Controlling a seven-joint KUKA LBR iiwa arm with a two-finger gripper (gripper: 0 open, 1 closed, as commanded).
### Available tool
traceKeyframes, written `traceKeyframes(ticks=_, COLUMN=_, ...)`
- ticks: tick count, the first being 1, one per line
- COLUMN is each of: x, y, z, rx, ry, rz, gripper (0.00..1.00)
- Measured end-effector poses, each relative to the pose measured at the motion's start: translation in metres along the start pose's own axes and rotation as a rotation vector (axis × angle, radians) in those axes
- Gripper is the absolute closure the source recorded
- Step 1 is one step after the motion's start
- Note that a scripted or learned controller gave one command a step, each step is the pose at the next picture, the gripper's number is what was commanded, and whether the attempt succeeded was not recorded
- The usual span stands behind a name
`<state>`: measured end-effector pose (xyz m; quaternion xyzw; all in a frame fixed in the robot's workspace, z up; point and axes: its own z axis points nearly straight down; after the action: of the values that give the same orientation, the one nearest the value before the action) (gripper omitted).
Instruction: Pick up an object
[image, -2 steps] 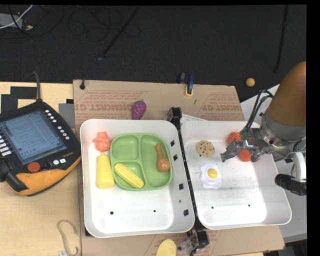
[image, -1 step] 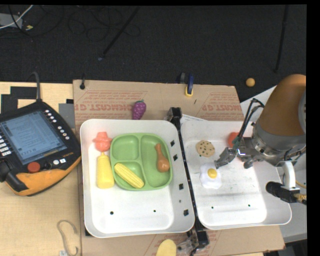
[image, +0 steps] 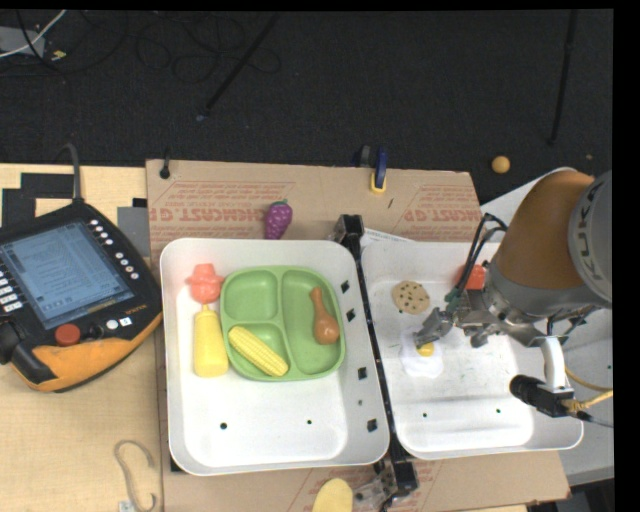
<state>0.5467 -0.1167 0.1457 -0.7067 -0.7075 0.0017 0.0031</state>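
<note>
My gripper (image: 436, 330) hangs low over the right bin (image: 500, 425), near its left middle. Directly beneath its tip lies a white toy fried egg (image: 422, 360) with a yellow yolk. The tip stands at or just above the yolk, and I cannot tell whether they touch. A round chocolate-chip cookie (image: 410, 296) lies on the bin floor just up and left of the gripper. The grey arm with its orange band (image: 545, 235) reaches in from the right and hides the right bin's far right corner.
The left bin (image: 260, 425) holds a green divided plate (image: 250, 300) with a corn cob (image: 258, 351) and a drumstick (image: 323, 317); beside it lie a yellow bottle (image: 208, 343) and a pink toy (image: 204, 284). A purple grape bunch (image: 277, 218) sits behind the bins, a tablet pendant (image: 65, 285) to the left.
</note>
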Motion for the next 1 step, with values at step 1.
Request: traceKeyframes(ticks=1, x=0.0026, y=-0.0007, z=0.0540, rx=0.001, ry=0.000, rz=0.000, gripper=0.00)
